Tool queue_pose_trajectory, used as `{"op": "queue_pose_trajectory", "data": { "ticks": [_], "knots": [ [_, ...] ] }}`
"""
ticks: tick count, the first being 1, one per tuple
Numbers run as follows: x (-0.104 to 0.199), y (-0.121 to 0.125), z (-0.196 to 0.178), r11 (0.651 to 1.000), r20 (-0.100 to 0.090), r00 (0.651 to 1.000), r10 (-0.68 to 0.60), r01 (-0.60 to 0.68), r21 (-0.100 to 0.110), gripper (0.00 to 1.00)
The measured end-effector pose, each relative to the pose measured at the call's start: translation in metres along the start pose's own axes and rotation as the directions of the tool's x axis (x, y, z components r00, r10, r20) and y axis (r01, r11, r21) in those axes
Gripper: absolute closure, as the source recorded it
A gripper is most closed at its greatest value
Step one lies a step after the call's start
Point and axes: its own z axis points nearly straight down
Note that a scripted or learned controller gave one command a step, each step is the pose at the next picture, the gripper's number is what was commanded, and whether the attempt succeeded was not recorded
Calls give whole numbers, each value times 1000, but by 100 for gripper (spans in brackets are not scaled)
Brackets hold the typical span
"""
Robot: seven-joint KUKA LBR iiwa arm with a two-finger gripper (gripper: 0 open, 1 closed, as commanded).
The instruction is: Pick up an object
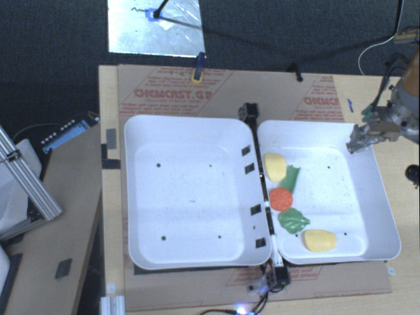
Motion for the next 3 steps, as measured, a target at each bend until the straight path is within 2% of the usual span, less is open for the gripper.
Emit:
{"op": "queue_pose_trajectory", "data": {
  "ticks": [1,2,3],
  "knots": [
    [73,30,-36,1000,-2,1000,-6,6,-2,100],
    [134,34,-91,1000,-3,1000,-5,5,-2,100],
    [237,24,-1,1000,-5,1000,-8,8,13,100]
  ]
}}
